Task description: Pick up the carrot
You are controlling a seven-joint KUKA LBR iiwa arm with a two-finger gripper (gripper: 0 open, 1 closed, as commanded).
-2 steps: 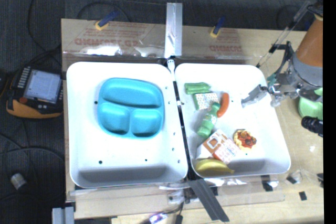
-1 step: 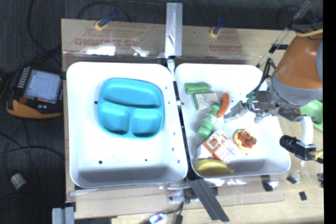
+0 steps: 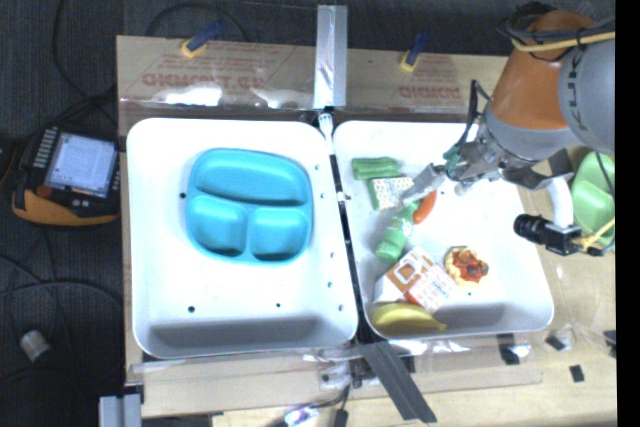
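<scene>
two white bins (image 3: 160, 315), one blue tray (image 3: 250, 205), one carrot (image 3: 426, 206), one banana (image 3: 405, 318)

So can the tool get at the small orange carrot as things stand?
Probably yes: the tool sits right above the small orange carrot in the right white bin, nothing covering it; a green bottle lies close beside.

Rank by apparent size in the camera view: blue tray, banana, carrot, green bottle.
1. blue tray, by far largest
2. banana
3. green bottle, close to the banana, so that order is unsure
4. carrot, smallest, partly hidden by the gripper
</scene>
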